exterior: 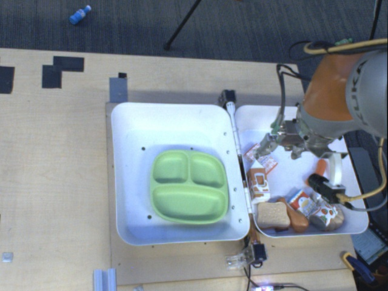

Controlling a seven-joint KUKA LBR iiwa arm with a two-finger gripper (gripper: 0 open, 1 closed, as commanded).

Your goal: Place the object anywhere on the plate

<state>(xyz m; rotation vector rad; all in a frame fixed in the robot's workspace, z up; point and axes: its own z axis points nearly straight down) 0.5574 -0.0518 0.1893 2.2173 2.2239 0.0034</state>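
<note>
Pale wooden bench [54, 162] bearing two shallow white bins side by side. The left bin [130, 126] holds one light-green plastic plate [190, 185] with three compartments and rounded corners; bare white floor surrounds it on all sides. The right bin [291, 230] is crowded: one tan bread slice [274, 214], one orange-and-white carton [259, 183], and several small packets along its near edge. One gripper [265, 151] hangs over the right bin's left part, above a crinkled wrapper [267, 162]; how far apart its tips stand cannot be told, nor whether they grasp anything.
</note>
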